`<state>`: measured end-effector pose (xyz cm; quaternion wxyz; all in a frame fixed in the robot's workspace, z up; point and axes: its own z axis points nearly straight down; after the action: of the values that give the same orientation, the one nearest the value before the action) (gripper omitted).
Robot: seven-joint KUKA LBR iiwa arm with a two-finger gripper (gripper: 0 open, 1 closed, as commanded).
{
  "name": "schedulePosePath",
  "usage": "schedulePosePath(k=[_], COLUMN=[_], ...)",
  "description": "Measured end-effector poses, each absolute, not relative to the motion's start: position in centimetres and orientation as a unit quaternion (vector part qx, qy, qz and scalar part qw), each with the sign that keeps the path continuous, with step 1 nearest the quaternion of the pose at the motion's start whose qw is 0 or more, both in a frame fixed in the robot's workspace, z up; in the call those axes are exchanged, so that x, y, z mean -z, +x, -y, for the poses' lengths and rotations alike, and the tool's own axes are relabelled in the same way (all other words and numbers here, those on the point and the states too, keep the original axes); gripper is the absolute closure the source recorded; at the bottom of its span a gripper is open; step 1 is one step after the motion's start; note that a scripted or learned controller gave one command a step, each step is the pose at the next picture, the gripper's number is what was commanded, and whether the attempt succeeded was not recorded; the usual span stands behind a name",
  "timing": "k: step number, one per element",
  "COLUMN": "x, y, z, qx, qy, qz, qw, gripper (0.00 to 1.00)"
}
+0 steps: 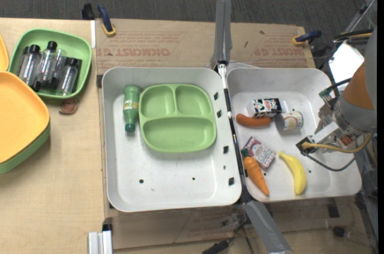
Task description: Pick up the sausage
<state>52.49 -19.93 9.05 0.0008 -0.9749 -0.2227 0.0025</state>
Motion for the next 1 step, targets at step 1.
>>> schedulePosePath(k=[1], x=[-9.45], y=[52.57], z=[21.93], qx=[-0.0019], qy=[-0.995], qz=[0.103], qw=[0.002], gripper=[1.0])
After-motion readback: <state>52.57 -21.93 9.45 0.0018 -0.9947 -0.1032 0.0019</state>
